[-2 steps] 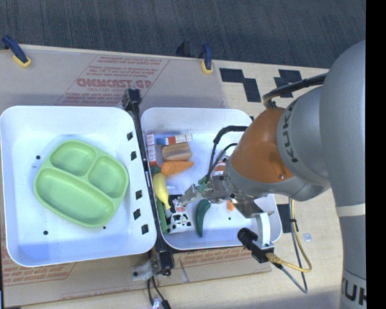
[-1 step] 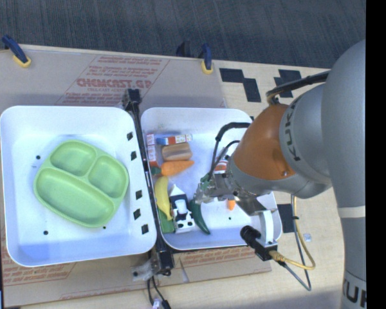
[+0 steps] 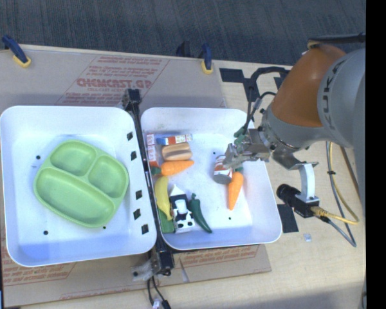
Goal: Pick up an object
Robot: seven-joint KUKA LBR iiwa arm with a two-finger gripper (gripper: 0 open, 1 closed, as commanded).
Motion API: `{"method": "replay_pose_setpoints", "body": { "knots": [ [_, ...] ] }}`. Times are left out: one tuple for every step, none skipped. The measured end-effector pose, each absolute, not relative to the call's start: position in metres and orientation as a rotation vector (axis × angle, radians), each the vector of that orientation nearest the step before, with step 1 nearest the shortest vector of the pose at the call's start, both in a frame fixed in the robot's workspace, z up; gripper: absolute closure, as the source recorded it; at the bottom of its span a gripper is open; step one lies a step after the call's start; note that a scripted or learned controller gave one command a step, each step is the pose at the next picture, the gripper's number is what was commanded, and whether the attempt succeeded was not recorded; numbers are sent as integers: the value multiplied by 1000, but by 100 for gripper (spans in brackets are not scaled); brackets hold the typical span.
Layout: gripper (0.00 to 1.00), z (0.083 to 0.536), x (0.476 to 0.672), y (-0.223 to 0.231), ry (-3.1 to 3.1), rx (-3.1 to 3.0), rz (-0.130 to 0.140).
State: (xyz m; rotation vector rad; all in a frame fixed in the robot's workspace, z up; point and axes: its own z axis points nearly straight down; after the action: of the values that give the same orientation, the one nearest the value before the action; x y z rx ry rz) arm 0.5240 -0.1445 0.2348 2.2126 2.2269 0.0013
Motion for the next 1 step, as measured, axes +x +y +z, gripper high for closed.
{"method": "replay_pose_setpoints", "body": {
  "knots": [
    [0,234,524,-144,2228,2214,1]
  ]
}}
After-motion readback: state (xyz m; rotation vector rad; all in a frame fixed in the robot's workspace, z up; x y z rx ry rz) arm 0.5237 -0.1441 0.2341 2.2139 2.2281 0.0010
